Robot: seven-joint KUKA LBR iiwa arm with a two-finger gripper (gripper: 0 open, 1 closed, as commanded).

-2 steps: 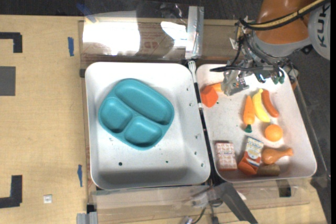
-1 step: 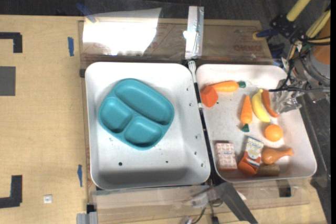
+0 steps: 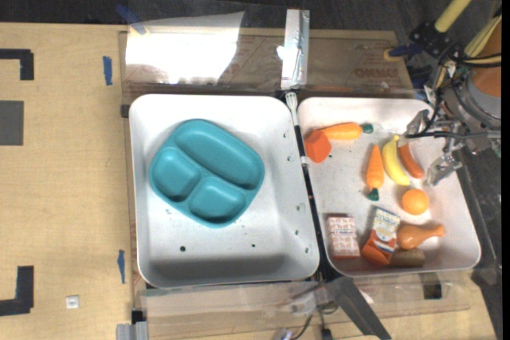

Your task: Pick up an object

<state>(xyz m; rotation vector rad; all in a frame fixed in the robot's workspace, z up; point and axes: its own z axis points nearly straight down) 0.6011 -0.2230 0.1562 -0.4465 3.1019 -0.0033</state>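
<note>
The left white bin [image 3: 151,251] holds one teal plastic tray with three compartments [image 3: 207,170], lying at a slant near the middle. The right white bin [image 3: 466,231] holds the toy foods: one orange block [image 3: 317,146] beside the dividing wall, two carrots, one lying across the top [image 3: 344,130] and one upright [image 3: 374,166], one yellow banana [image 3: 392,161], one red-orange sausage-shaped piece [image 3: 410,160] just beside it, one orange ball [image 3: 414,201], one pink carton [image 3: 343,236], one small juice box [image 3: 383,232], and one tan drumstick-shaped piece [image 3: 418,235] with a dark piece [image 3: 408,257] beneath it. The gripper [image 3: 437,146] hangs over the bin's right rim, just right of the banana and sausage piece; how wide it stands cannot be told, and nothing is seen in its grasp. The grey arm with its orange band [image 3: 488,82] enters from the upper right.
</note>
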